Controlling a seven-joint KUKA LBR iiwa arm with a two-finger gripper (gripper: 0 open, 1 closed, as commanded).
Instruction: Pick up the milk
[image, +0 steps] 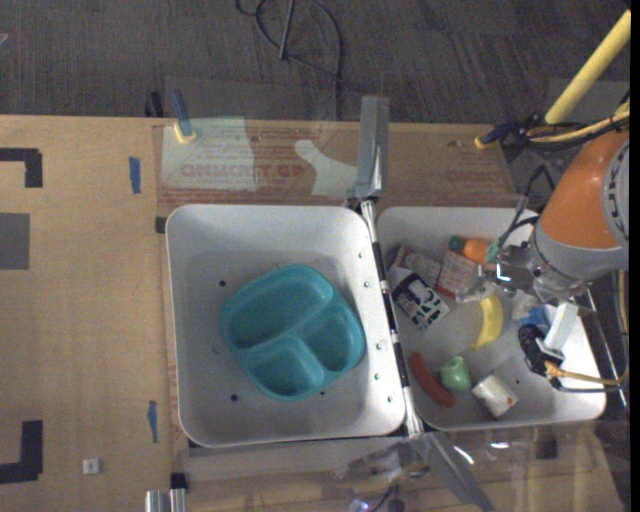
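The arm (590, 205) is seen reaching in from the right edge of the camera view, its orange band (just above the grey wrist) turned upward. The end effector (510, 285) is directed leftward and down, held low.

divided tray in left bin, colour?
Teal, per the camera view: divided tray.

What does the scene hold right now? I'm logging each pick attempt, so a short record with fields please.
left bin: holds a teal divided tray
right bin: cluttered with small items
milk: black-and-white carton near the right bin's left wall
other items: banana, red sausage, green pear, white cup, orange-capped bottle
arm: over the right bin's upper right, apart from the carton
task state: milk not picked up
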